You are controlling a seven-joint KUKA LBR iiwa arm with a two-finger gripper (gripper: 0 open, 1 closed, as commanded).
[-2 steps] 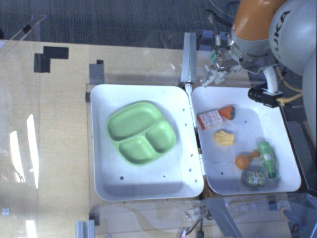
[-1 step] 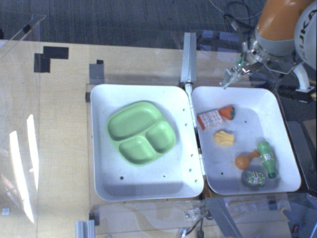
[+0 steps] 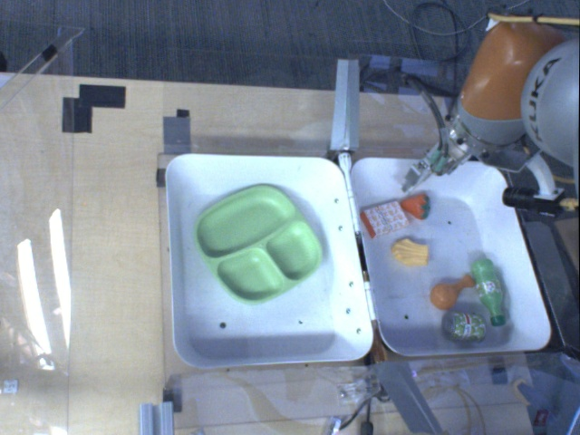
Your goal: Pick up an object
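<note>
The gripper (image 3: 419, 178) hangs over the far part of the right bin (image 3: 517, 243), just above the small orange-red carrot-like toy (image 3: 416, 207) beside a red-and-white packet (image 3: 382, 217); whether its jaws are parted or closed I cannot tell, as it looks small and blurred. Nearer the front lie a yellow piece (image 3: 410, 253), an orange drumstick-shaped toy (image 3: 449, 292), a green bottle (image 3: 489, 290) and a green can (image 3: 465, 327). The left bin (image 3: 181, 243) holds a green divided plate (image 3: 260, 241).

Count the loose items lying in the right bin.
6: a red-and-white packet with an orange carrot far left, yellow toy centre, orange drumstick, green bottle and green can near right. More may hide beneath the arm.
</note>
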